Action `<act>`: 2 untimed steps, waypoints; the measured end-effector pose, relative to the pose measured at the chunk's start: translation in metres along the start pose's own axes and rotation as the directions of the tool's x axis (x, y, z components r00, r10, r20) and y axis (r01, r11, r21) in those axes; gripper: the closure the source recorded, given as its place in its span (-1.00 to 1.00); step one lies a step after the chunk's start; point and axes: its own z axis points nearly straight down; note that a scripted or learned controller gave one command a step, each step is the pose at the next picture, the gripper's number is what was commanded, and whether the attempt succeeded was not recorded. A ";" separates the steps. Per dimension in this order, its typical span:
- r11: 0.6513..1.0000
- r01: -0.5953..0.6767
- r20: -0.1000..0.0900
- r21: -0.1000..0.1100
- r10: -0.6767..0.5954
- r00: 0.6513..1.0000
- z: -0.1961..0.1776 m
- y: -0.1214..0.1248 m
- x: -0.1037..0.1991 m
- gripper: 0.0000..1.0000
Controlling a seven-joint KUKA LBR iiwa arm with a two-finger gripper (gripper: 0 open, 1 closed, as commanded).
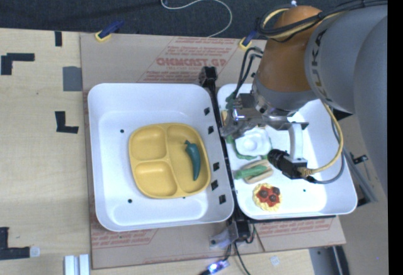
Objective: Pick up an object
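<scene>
Arm over right bin, pick not yet made.

From my remote seat, I log, largest first: bench (38, 160); arm (296, 60) reaching in from the right; left bin (113, 101) holding a yellow tray (157, 163) with a green pepper (192, 157) in its right compartment; right bin (334, 195) with the pincer (242, 117) low over a white piece (252, 143), a green-and-tan piece (254, 171) just below it, and a small pizza (267, 196) nearest the front. I cannot tell how the pincer is set. I'd choose the white piece, centre over it, descend straight, avoid the bin divider, then lift slowly.
</scene>
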 end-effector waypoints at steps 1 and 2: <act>1.000 0.000 0.000 -0.001 0.000 1.000 -0.003 0.003 0.006 1.00; 1.000 -0.002 0.001 0.001 0.002 1.000 0.010 -0.010 0.010 1.00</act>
